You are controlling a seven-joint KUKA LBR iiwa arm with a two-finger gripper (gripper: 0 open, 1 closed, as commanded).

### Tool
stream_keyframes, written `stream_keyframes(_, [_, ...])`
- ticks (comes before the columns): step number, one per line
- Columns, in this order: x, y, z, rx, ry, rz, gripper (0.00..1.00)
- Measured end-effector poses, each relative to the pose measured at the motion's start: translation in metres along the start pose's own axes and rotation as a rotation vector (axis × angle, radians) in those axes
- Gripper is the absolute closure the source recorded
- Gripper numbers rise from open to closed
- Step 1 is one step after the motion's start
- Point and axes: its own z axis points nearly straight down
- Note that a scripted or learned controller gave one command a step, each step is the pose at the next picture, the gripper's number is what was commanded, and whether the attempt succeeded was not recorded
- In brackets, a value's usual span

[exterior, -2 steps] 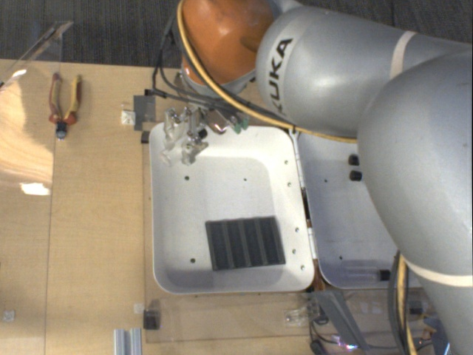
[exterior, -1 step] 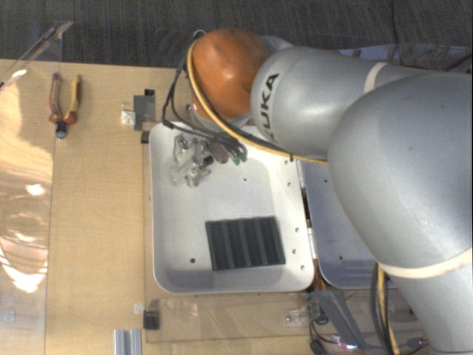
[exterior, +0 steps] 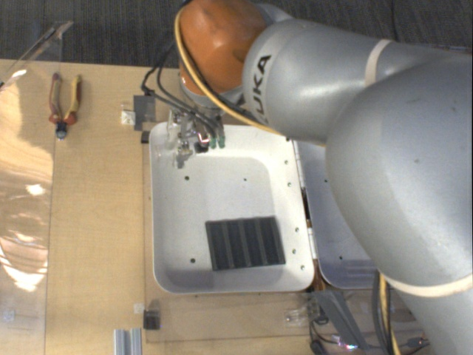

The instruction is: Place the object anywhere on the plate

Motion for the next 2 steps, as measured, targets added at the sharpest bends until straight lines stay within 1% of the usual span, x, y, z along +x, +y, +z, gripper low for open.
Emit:
stream_keyframes(1, [0.0046,-0.0199,0.0784,0.001,0.002,0.026,1.0])
stream_keyframes(2, [-0.0016,-0.0131,0.0784,0.015,0.0,-0.241,1.0])
